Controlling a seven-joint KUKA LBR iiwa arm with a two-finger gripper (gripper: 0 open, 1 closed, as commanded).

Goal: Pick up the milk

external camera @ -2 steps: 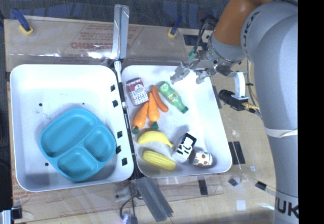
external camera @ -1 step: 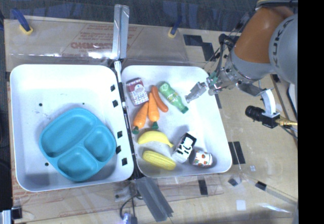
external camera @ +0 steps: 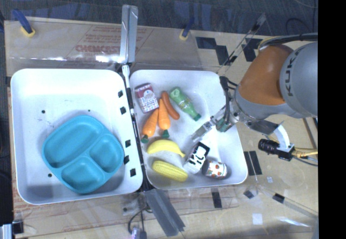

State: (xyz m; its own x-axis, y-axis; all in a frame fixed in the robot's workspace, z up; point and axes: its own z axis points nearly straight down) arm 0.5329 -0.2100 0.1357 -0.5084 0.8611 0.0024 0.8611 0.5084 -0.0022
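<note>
Camera view, and the gripper (external camera: 201, 136) is down inside the right bin (external camera: 231, 104), slanting in from the right wall toward the bin's near middle. Whether it is spread or pressed together I cannot tell; the tip is thin and blurred against the white floor. It hangs just above a black-and-white carton, the milk (external camera: 197, 157), which lies tilted in the near part of the right bin. Nothing is visibly caught in the gripper.

The arm (external camera: 281, 81) comes in from the right, its orange band bulging over the bin's right edge, the grey wrist angled down and leftward into the bin.

Right beside the milk, toward the near right corner, lies a small can (external camera: 215, 169) with red marks on it, on its side. To the milk's left, a banana (external camera: 164, 147), and in front of that a corn cob (external camera: 168, 170), both yellow. Further back, two carrots (external camera: 158, 117) lean together, a green bottle (external camera: 184, 104) lies at a slant, and a dark red packet (external camera: 145, 97) sits near the left wall.

Over in the left bin (external camera: 32, 86), a blue sectioned tray (external camera: 81, 152) rests flat. Both bins stand side by side on the worktop (external camera: 162, 43).
</note>
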